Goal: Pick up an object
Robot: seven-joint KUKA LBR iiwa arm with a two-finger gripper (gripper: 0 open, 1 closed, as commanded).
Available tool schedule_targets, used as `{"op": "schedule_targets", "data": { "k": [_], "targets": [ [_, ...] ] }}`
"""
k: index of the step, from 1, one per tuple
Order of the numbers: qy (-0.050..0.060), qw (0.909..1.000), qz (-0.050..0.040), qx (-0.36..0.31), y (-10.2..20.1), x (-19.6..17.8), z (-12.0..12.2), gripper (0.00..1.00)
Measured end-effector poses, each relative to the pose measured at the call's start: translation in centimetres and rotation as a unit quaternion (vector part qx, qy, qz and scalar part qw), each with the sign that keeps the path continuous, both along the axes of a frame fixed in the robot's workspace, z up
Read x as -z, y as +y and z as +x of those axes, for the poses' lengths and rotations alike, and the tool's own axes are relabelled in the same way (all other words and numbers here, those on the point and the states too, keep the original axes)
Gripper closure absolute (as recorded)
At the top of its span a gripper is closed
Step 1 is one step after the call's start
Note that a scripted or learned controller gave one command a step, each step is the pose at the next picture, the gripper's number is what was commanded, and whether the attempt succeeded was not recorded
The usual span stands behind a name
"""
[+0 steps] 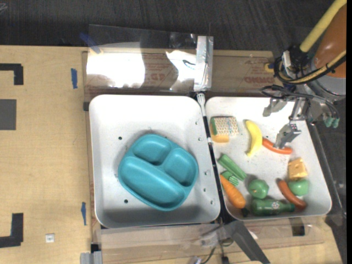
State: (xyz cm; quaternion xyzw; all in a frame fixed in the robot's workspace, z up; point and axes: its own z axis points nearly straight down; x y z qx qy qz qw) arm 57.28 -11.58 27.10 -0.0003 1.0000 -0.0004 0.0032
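The gripper (285,137) hangs low over the right bin (322,164), toward its far right side, fingers pointing down. Its tips sit right at the red chili (276,147), a thin curved piece lying flat on the bin floor. From this slant I cannot tell how wide the fingers stand, nor whether the chili is between them or just beneath them, so nothing counts as held yet.

Just left of the chili lies the banana (253,137), near but apart from it. Further left, against the bin's far-left wall, is a corn piece (224,128). Near the gripper's front, a cheese wedge (297,169) sits over a green apple (300,187) and a sausage (289,193). A green pepper (258,188), cucumber (271,206), carrot (233,193) and pea pod (231,166) crowd the near left. The left bin (104,147) holds a teal tray (158,171).

The chili looks like the target. It is thin and low, so the fingers likely need to straddle its short width and go down close to the floor before closing. A shallow grasp would probably slip off. The banana is close enough that a wide-opened finger could nudge it; closing across the chili rather than along it seems safest, then lifting straight up.
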Motion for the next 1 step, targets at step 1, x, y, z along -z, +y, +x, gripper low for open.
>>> {"op": "schedule_targets", "data": {
  "k": [1],
  "targets": [
    [0.006,0.9963,0.0013,0.086,-4.96,12.0,2.95,0.0]
  ]
}}
